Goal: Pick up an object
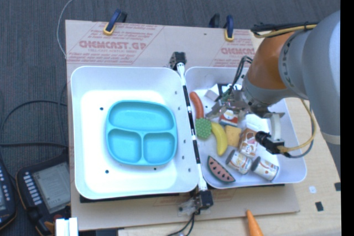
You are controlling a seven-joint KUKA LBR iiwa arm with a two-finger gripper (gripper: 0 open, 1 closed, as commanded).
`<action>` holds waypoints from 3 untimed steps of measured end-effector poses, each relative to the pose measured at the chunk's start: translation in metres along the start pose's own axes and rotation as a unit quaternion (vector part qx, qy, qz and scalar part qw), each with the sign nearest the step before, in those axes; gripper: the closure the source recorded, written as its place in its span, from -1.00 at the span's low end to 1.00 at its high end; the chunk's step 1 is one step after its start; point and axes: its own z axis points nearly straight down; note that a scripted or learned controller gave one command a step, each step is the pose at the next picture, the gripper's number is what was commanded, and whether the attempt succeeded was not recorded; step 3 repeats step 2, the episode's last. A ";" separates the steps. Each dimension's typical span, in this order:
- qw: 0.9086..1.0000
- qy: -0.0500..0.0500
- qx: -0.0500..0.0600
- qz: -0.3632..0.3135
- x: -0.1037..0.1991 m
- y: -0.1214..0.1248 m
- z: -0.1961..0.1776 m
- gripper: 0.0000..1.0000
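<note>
My gripper (225,103) is low inside the right bin (293,171), near its back left part, at the end of the grey arm with the orange band (271,63). Right under it lies a small red and white packet (229,115). An orange-red sausage (196,103) lies just to its left. In front of it are a green bumpy piece (203,128), a yellow banana (219,139), a watermelon slice (220,168), a small carton (249,142) and two cans (239,160) (266,169).
The left bin (83,119) holds a blue divided plate (142,132). A black clip (178,59) sits at the back between the bins. Blue and yellow clamps (114,21) (228,27) hold the board. A cable (303,141) loops off the wrist over the right bin.
</note>
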 end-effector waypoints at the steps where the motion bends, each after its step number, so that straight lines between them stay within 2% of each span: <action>1: 1.000 0.000 -0.001 0.000 0.000 0.001 -0.011 1.00; 2: 1.000 0.002 0.003 -0.001 0.053 -0.037 -0.097 1.00; 3: 1.000 0.002 0.003 -0.001 0.053 -0.037 -0.097 1.00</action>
